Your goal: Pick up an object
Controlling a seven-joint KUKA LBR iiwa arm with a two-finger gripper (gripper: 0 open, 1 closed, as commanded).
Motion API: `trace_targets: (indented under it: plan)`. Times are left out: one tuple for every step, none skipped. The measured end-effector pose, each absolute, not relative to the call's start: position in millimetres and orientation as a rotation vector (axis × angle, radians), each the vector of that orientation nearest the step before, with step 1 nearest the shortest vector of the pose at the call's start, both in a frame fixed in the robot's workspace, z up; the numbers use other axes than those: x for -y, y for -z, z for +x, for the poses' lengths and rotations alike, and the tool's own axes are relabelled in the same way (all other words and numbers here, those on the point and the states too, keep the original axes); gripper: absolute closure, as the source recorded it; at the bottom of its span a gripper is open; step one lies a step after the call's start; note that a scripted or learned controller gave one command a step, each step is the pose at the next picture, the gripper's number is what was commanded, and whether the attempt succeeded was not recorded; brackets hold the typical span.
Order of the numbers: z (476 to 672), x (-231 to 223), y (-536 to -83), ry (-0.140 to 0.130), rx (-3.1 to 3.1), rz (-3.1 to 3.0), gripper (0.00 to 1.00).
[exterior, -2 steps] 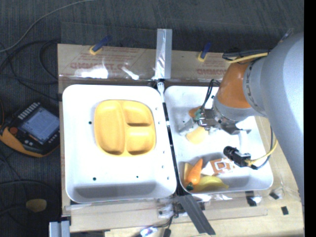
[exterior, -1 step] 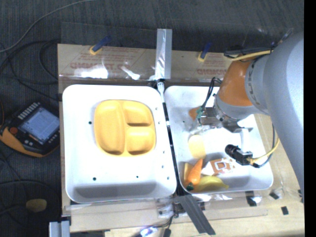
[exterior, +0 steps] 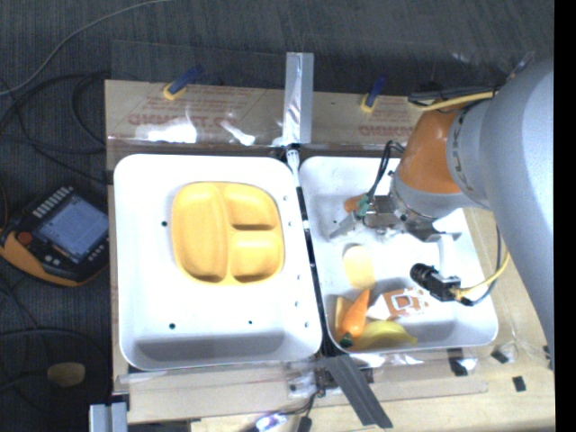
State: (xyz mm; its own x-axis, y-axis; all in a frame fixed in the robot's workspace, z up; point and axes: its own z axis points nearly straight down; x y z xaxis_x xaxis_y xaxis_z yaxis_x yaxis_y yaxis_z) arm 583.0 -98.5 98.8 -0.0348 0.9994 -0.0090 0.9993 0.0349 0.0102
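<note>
I can't tell the gripper [exterior: 373, 216] state over the right bin [exterior: 481, 331]; carrot [exterior: 356, 312], banana [exterior: 382, 334] and carton [exterior: 407, 303] crowd its 6 o'clock wall, so a grab could skid off.

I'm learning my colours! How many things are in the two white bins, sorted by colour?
Yellow: 3, the divided plate, a pale block, a banana
Orange: 1, a carrot
White with orange print: 1, a small carton
Total: 5
The arm may hide more.
</note>
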Motion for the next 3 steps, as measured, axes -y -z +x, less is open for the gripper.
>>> trace_targets:
  plan:
    - [583.0,98.5,-98.8,-0.002,-2.250,2.173,0.00]
    - [662.7,105.4,-88.6,-0.004,-2.417,1.992,0.00]
    - [663.2,106.6,-99.3,0.003,-2.414,1.987,1.00]
